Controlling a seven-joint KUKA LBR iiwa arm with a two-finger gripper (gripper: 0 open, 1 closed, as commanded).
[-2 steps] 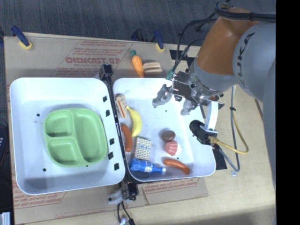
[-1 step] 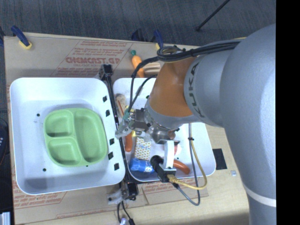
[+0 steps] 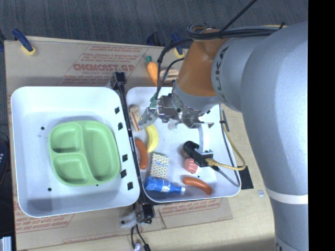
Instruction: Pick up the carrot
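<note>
Item: carrot [image 3: 152,71], toy, lying on the worktop just outside the right bin [image 3: 226,190]. Likely light, rigid, smooth; grip across mid-body. Gripper [image 3: 153,113] fingers: spread cannot be told.

dark, perhaps carpeted floor [image 3: 78,7] beyond cardboard-topped bench [image 3: 99,61].
</note>
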